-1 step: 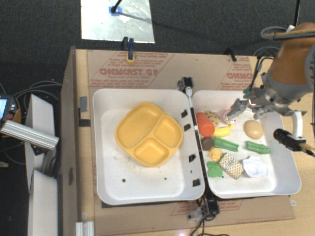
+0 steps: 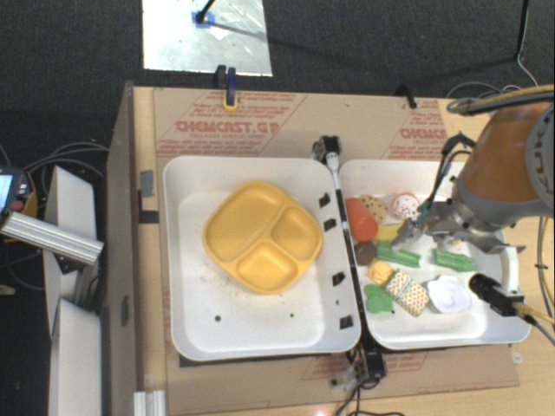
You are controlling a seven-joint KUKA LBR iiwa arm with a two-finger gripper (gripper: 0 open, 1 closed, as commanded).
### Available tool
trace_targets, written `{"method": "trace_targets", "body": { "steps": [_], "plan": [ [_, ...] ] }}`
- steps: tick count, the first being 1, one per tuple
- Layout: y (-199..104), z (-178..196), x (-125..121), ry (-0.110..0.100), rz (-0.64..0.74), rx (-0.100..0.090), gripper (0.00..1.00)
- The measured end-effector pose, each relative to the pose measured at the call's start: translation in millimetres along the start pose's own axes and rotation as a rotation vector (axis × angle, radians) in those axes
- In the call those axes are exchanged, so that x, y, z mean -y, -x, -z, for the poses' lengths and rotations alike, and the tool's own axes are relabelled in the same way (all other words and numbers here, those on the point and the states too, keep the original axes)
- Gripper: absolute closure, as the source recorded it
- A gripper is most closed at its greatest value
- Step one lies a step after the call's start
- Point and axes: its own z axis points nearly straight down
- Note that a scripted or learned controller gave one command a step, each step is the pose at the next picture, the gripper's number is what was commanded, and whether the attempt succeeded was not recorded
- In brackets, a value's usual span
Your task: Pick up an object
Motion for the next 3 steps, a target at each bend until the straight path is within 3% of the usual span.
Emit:
{"method": "trace_targets", "body": {
  "steps": [1, 2, 3],
  "plan": [
    [-10.4, -35.1, 22.7, 0.003, 0.001, 0.0, 0.0],
    [72.0, -53.9, -50.3, 0.014, -0.001, 0.007, 0.0],
    [86.9, -72.4, -1.0, 0.002, -0.002, 0.002, 0.0]
  ]
}}
